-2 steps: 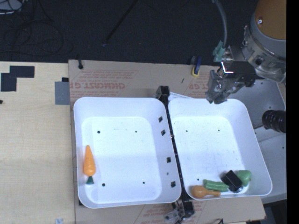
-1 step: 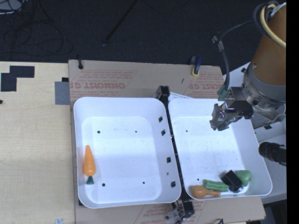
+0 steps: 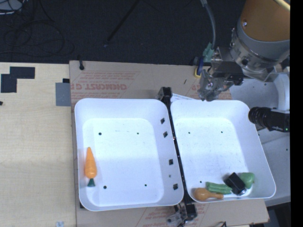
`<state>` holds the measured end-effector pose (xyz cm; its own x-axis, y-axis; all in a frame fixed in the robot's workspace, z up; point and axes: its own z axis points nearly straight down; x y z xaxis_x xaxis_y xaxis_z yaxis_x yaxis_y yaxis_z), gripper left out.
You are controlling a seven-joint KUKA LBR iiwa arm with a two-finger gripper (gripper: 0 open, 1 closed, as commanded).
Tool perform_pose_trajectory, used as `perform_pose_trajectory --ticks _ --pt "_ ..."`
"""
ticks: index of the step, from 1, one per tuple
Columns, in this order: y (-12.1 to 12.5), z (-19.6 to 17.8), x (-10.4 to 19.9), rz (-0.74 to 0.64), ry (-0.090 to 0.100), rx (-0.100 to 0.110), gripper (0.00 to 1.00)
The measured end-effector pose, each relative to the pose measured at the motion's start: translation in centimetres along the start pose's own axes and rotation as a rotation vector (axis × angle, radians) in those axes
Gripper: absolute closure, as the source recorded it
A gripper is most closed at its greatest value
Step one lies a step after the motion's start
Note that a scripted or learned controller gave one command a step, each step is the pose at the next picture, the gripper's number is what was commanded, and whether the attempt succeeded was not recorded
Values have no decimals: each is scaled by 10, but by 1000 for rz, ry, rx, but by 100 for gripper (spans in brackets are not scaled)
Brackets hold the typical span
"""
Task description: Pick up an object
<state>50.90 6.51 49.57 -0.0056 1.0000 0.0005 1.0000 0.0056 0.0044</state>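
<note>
Camera view: the gripper (image 3: 208, 94) is hanging above the far rim of the right bin (image 3: 255, 141), just outside its back wall, with the arm (image 3: 262, 32) reaching in from the right. How far the claw is standing open I cannot tell; it is appearing as a dark, blurred cluster, and nothing is showing as held there.

The candidates for picking are lying well apart from the gripper. In the right bin, three items are crowding the near right corner: a black block (image 3: 235, 183), a green piece (image 3: 247, 178) touching it on the right, and a long green item (image 3: 218, 187) just to its left. An orange-tan pear-shaped piece (image 3: 206, 194) is resting against the near wall beside them. Their huddling against the wall is, in my judgement, likely to be making a clean grasp awkward, since the wall is leaving little room on that side.

In the left bin (image 3: 80, 126), a toy carrot (image 3: 90, 166) is lying alone near the left wall, lengthwise, green tip toward the near side. Being isolated, it is looking the easier target, though farthest from the gripper.

No pick is under way yet.
</note>
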Motion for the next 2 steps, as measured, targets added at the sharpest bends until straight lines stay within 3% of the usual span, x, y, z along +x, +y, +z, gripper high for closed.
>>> perform_pose_trajectory --ticks 1,2 --pt "-36 91 -82 14 -3 18 100" --pt "-1 34 -15 -2 0 1 100"
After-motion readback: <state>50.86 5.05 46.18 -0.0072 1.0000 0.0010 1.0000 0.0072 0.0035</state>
